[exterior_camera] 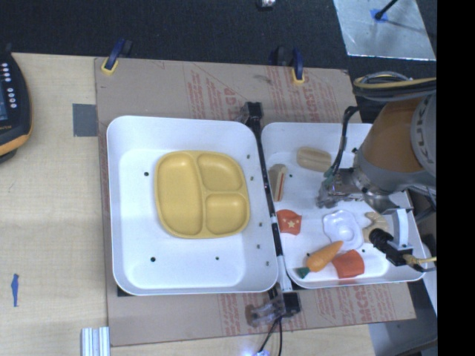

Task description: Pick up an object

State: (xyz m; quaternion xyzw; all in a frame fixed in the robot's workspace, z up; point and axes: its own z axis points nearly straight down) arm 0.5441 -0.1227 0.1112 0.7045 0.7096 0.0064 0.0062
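My gripper point(332, 192) is down inside the right bin point(286, 136), near its middle. Nothing shows between its tips. A tan bread roll point(313, 158) lies just behind it. Directly in front of it sits a white lumpy object point(342, 225). A hot dog point(278, 182) rests against the bin's left wall. A red piece point(289, 222) lies left of the white object. An orange carrot point(324, 256) and a red block point(349, 264) lie at the front edge. A small tan piece point(375, 217) shows beside the wrist.
The left bin point(130, 199) holds a yellow divided plate point(200, 193). A black divider strip point(263, 184) runs between the bins. Both bins stand on cardboard held by clamps point(297, 65). A pendant point(11, 106) lies at the far left.
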